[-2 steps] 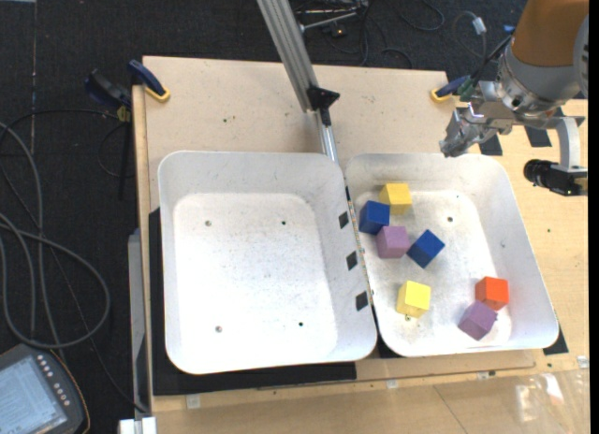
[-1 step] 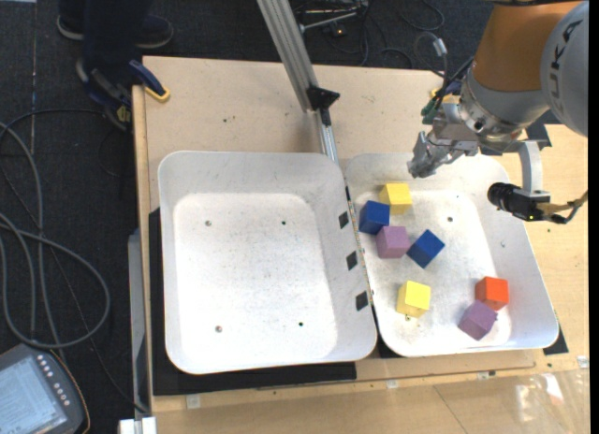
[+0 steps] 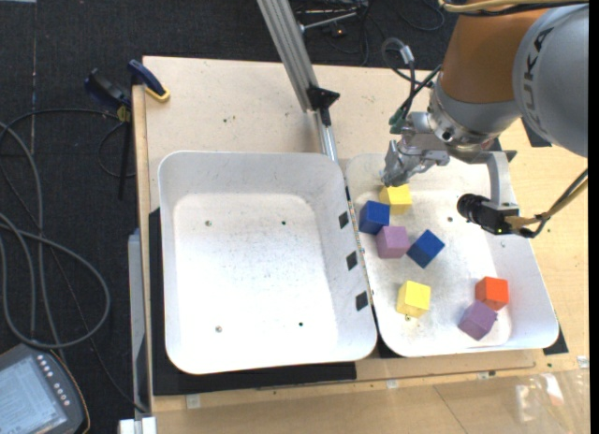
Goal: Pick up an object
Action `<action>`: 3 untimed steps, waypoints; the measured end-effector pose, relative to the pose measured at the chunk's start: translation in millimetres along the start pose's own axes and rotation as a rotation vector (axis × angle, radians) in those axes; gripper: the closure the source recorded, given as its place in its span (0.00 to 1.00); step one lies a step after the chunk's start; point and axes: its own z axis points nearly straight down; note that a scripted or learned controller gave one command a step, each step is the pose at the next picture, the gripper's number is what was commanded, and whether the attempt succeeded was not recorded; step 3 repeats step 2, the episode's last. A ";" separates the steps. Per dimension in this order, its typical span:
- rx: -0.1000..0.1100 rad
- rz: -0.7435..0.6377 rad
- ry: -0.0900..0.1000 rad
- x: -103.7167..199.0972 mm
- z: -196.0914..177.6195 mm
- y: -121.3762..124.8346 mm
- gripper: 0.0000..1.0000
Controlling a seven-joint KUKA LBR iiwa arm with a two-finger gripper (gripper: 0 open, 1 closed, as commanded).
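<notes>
Closest to the front edge, in the right bin [image 3: 533, 325], a purple cube [image 3: 477, 319] sits near the front right corner with an orange cube [image 3: 492, 291] touching it just behind. To their left lies a yellow cube [image 3: 414, 297], apart from both. Further back comes a tight cluster: a blue cube [image 3: 426, 247] turned corner-on, a second purple cube [image 3: 392, 240] just beside it, and a darker blue cube [image 3: 374, 216] near the bin's left wall. Behind those, a yellow block [image 3: 397, 197] rests on the bin floor, roughly cubic, so it shows no clear long axis; its faces sit slightly skewed to the bin's edges. The gripper [image 3: 397, 178] hangs right over that block's far side, seemingly touching its top; whether the fingers are spread or closed I cannot tell from here. The left bin [image 3: 178, 264] lies alongside, its floor speckled. A metal pole [image 3: 285, 35] slants away at the back.
</notes>
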 end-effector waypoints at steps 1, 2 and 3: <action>0.000 0.000 0.000 51.8 5.5 -11.5 1.00; 0.003 0.000 0.000 105.1 14.4 -44.8 1.00; 0.003 0.000 0.000 105.1 14.4 -44.8 1.00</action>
